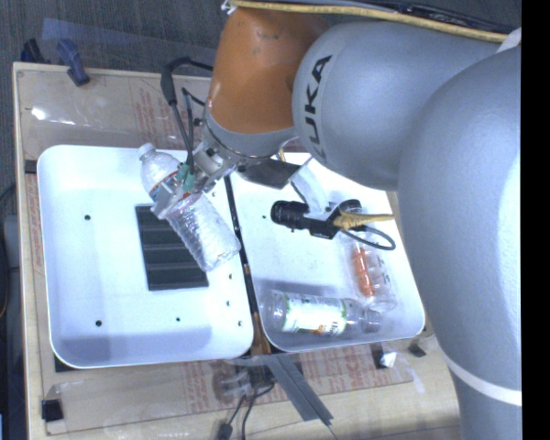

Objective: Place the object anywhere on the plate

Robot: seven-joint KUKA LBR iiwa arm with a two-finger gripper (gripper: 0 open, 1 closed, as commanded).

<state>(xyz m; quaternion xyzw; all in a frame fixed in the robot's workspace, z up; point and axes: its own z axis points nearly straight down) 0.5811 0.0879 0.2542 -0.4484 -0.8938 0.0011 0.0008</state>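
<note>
Likely light, thin-walled and slick, the bottle (191, 211) lies tilted near the left bin's (82, 337) right edge. Gripper (194, 174) sits at its neck, the stiffest hold; its opening cannot be told.

The grey arm (422, 126) reaches in from the right, bulking over the frame; its orange band (257, 58) sits above the wrist; the gripper (194, 174) points down-left.

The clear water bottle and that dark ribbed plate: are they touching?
Cannot tell. In the camera view the water bottle overlaps the dark plate, tilted near the gripper; resting or lifted is unclear.
</note>
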